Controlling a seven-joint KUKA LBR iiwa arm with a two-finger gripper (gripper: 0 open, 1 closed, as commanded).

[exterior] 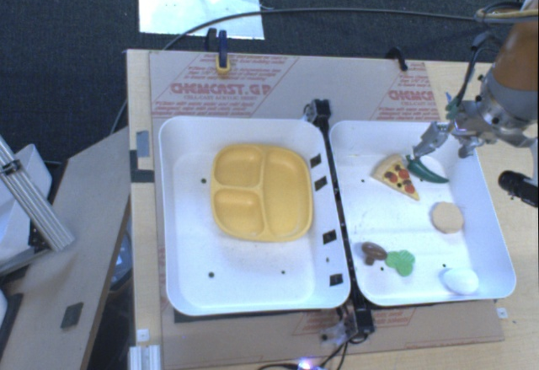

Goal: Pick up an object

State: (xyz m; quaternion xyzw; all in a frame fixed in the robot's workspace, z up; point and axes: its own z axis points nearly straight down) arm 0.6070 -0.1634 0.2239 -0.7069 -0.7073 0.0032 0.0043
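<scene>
Two shallow white bins sit side by side on the desk (143,107). The left bin (181,276) carries one yellow three-compartment plastic tray (261,191). The right bin (497,267) has six small items: one toy pizza slice (397,176), one dark green curved pepper-like piece (428,172), one tan round biscuit (447,217), one white egg (460,281), one brown mushroom (373,253), one bright green leafy piece (401,262). The end effector (445,139) hangs over the pepper, fingers spread apart, gripping nothing.
</scene>
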